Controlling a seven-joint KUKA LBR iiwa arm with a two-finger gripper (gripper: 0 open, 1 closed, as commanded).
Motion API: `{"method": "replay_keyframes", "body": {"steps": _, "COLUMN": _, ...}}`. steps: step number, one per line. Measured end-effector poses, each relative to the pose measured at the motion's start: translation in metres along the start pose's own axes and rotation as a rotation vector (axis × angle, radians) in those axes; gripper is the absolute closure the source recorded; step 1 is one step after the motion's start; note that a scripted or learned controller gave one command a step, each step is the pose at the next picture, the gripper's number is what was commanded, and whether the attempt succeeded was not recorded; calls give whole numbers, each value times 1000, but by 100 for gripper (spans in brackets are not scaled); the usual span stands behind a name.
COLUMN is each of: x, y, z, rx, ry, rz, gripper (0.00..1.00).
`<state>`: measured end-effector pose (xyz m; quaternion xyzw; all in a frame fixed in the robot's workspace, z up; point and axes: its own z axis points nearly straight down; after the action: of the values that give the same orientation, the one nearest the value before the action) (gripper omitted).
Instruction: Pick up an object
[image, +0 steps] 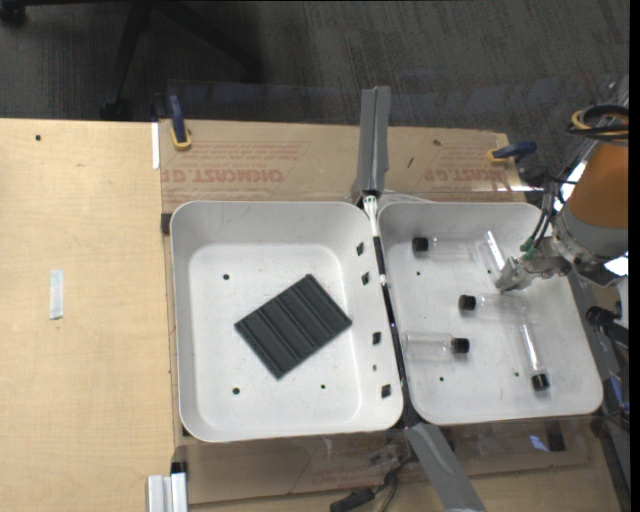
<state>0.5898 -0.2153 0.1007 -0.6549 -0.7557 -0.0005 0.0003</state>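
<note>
We see the bench (70, 300), a pale wooden surface filling the left of the frame, with brown cardboard (300, 165) under the two bins. The left bin (195, 240) sits at centre frame and holds a dark ribbed rectangular slab (293, 325), lying flat and turned at a slant near its middle. The right bin (570, 390) touches it along a shared edge and holds several clear tubes with black caps: one (445, 245) at its upper left, one (437, 346) lower left of its middle, one (531, 353) toward its lower right, and one (493, 252) just beside the pincer, plus a lone black cap (467, 302) near the bin's middle. The arm (600, 195), grey with an orange band, enters from the right edge of the frame, and its pincer (512, 277) reaches down into the upper right part of the right bin. We cannot tell whether the pincer is spread or pressed together, nor whether it touches the tube beside it.
</note>
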Motion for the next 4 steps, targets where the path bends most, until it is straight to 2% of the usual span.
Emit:
{"method": "replay_keyframes", "body": {"steps": 1, "x": 35, "y": 48, "z": -59, "rx": 16, "ry": 1, "rz": 14, "gripper": 100}}
{"method": "replay_keyframes", "body": {"steps": 2, "x": 86, "y": 82, "z": -81, "rx": 4, "ry": -2, "rz": 37, "gripper": 100}}
{"method": "replay_keyframes", "body": {"steps": 3, "x": 144, "y": 90, "z": -91, "rx": 2, "ry": -2, "rz": -2, "gripper": 100}}
{"method": "replay_keyframes", "body": {"steps": 4, "x": 204, "y": 99, "z": -127, "rx": 3, "ry": -2, "rz": -24, "gripper": 100}}
